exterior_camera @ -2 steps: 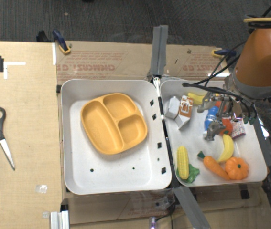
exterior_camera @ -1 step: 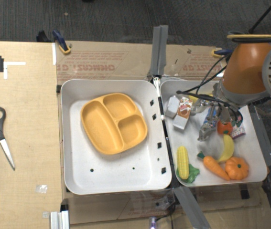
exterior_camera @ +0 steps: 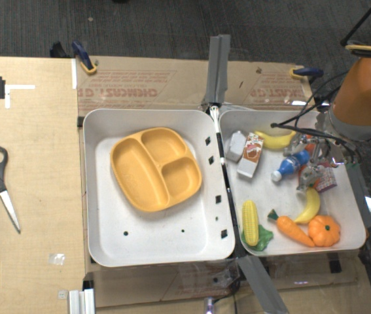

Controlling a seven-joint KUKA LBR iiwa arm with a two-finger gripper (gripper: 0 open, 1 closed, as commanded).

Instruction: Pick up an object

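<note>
one fixed camera sits above the bench, looking down at a slant on both white bins: left bin [exterior_camera: 93, 195], right bin [exterior_camera: 352, 241]. far floor up top, near bench edge below, arm [exterior_camera: 362, 97] entering right.

Right bin [exterior_camera: 355, 205]: blue bottle [exterior_camera: 290, 164] lay tilted mid-bin; banana [exterior_camera: 309, 205] curved just below; carrot [exterior_camera: 294, 229] touched pumpkin [exterior_camera: 324, 230] at front; corn cob [exterior_camera: 250, 222] upright by left wall.
</note>
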